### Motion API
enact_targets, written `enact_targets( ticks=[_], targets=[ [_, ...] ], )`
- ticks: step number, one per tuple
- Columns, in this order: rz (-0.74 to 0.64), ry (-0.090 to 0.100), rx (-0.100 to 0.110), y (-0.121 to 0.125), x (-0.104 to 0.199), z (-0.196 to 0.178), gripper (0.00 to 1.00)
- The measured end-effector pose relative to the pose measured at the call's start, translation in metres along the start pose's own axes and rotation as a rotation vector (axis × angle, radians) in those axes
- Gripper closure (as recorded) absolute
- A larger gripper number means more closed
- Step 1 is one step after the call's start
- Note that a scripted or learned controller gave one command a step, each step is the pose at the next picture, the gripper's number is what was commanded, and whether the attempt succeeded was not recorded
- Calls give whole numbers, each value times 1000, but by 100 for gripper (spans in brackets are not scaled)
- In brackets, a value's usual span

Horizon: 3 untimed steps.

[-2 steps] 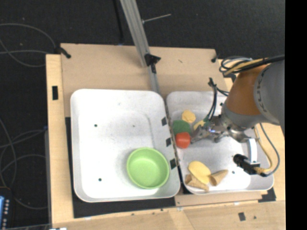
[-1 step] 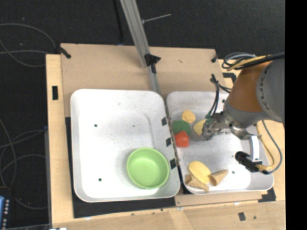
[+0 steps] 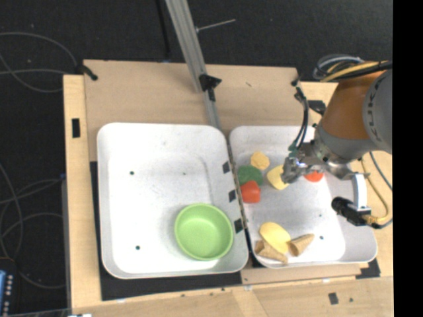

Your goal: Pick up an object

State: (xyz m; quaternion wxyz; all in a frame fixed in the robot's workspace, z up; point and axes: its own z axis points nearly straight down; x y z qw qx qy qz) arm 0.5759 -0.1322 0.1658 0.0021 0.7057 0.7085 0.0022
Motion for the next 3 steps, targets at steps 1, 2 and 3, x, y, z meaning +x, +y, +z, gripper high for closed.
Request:
enact_targets(
  ticks=[1,2,3],
  targets=[
    [-1,-1,-1,9,7,-54,100],
    [-1,1,3,11,7,-69,100],
    [-4,2,4,24,54,-75,100]
  ],
)
